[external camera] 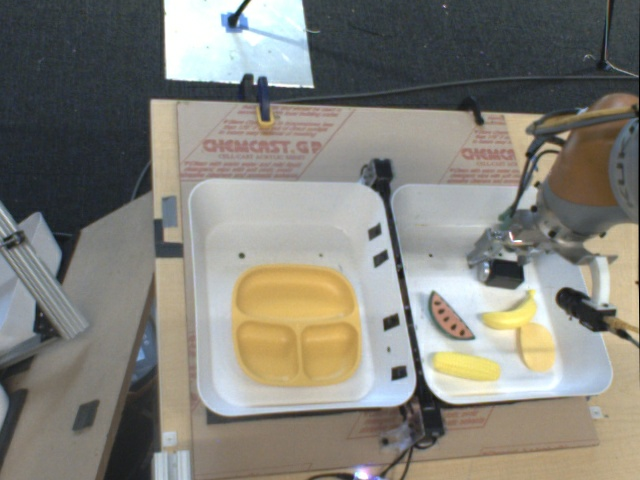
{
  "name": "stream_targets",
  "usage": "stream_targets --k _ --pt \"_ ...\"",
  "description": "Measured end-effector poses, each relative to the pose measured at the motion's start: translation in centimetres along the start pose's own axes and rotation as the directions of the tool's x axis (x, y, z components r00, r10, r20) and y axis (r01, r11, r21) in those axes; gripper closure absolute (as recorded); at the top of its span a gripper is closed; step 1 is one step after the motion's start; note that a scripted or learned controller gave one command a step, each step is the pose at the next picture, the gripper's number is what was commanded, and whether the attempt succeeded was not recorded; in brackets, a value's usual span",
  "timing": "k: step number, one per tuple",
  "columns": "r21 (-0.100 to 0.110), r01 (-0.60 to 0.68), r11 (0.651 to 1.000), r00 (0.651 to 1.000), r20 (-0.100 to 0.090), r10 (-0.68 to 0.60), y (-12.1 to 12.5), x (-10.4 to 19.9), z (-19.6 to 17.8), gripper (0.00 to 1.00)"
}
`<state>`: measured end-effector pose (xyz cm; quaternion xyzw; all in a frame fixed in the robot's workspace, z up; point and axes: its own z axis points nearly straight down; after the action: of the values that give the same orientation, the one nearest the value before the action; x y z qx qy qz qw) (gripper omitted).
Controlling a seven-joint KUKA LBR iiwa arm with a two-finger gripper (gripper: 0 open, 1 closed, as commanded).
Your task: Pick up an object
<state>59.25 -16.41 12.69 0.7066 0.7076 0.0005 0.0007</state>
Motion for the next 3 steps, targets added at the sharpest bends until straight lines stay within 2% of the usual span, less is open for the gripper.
stream_targets --k 1,3 --pt "-0.003 0.000 1.000 1.000 0.001 0.000 0.1 0.0 -1.1 1.00" --pt "-0.003 0.004 1.000 1.000 0.001 -0.004 -0.1 0.8 -13.0 1.00"
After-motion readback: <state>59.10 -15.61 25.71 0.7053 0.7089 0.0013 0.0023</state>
